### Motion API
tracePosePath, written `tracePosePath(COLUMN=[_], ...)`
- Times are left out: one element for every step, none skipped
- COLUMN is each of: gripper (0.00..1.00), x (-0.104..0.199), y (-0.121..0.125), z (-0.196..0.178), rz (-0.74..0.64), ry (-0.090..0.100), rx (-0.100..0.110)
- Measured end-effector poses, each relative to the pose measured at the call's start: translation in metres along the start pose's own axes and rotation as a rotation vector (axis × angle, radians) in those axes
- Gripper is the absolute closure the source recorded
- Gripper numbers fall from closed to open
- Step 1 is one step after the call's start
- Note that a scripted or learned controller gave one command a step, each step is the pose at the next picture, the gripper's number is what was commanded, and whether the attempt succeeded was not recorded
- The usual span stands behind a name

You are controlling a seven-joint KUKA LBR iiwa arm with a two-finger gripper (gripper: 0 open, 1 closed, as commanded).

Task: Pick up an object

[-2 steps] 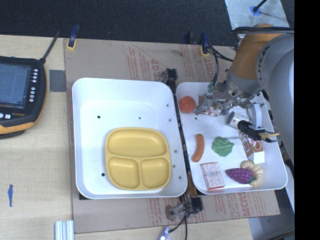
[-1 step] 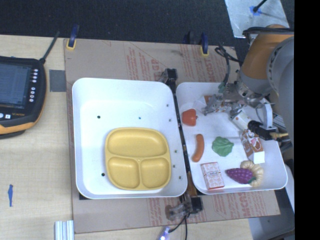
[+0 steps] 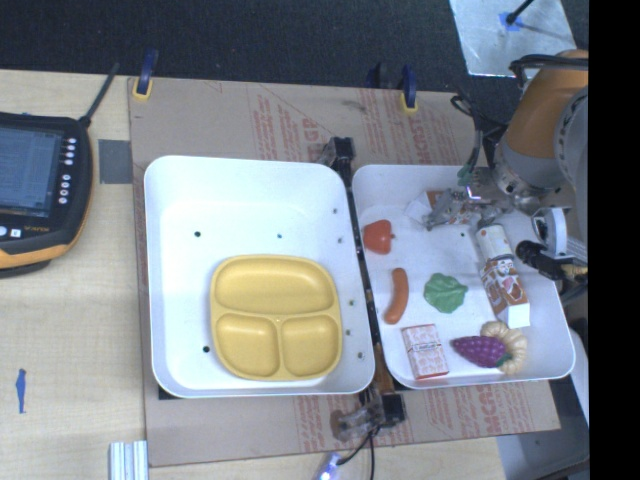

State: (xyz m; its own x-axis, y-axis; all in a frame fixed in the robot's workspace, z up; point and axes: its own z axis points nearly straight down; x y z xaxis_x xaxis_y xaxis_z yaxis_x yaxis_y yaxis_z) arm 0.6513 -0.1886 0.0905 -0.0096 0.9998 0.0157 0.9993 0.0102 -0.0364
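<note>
Grey gripper (image 3: 447,211) low in the right bin's (image 3: 560,368) top corner, finger state unreadable; toy sausage (image 3: 397,295), lettuce (image 3: 445,293), grapes (image 3: 480,349) all unpicked.

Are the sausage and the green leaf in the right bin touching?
Apart. The camera view shows bare white bin floor between the sausage and the green leaf.

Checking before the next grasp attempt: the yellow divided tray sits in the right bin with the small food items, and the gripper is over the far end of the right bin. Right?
Not quite. The camera view shows the yellow divided tray in the left bin, apart from the food items. The rest holds: the small items lie in the right bin, and the gripper is over its far end.
</note>
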Motion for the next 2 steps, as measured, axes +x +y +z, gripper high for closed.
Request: tracePosePath(gripper=[0.00, 0.00], x=[-0.0188, -0.0196], y=[0.0002, 0.0002], z=[-0.0001, -0.0002], rz=[-0.001, -0.002], ry=[0.002, 0.001], rx=[0.000, 0.000])
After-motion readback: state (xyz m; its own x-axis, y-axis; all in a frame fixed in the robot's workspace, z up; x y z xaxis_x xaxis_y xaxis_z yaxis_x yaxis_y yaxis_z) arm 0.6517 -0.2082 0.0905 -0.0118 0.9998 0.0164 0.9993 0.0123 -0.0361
